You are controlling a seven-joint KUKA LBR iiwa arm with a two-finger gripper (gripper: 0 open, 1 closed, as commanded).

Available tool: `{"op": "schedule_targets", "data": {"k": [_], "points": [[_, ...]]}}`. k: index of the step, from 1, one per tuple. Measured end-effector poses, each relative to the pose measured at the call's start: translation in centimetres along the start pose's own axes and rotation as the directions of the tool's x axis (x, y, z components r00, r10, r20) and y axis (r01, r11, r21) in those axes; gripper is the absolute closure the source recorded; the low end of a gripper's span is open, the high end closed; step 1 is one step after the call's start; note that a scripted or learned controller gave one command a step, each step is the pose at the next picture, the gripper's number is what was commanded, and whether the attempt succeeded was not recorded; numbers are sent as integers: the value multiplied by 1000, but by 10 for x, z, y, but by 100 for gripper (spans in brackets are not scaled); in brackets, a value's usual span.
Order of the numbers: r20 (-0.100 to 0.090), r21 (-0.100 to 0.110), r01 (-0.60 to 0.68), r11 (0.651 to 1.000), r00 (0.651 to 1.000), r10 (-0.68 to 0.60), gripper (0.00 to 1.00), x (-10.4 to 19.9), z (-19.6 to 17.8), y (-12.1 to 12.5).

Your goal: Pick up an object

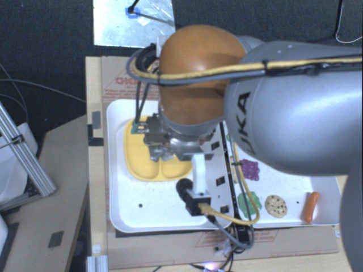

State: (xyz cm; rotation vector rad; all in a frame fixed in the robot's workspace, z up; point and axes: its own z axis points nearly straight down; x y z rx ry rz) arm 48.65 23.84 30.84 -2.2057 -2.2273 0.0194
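Observation:
The arm's orange wrist band (pixel 195 72) and grey body cover most of both bins. Below the wrist, the gripper (pixel 164 152) hangs over the left bin (pixel 122 208), directly above a yellow banana-like object (pixel 139 157) that lies against the bin's left side. The gripper's mount hides its fingertips. In the right bin (pixel 295 222) lie a purple grape bunch (pixel 249 169), a green leafy piece (pixel 248 202), a chocolate-chip cookie (pixel 276 205) and an orange carrot (pixel 309 207).
Black and yellow cables (pixel 227 220) hang from the wrist across the divider between the bins. A cardboard sheet (pixel 113 84) lies under the bins. A metal frame (pixel 25 157) stands at the left, and a shiny plate (pixel 133 13) lies beyond the bench.

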Motion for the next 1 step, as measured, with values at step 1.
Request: {"op": "schedule_targets", "data": {"k": [1], "points": [[-6,-15,-7,1000,1000,7,100,-4,-20,3]]}}
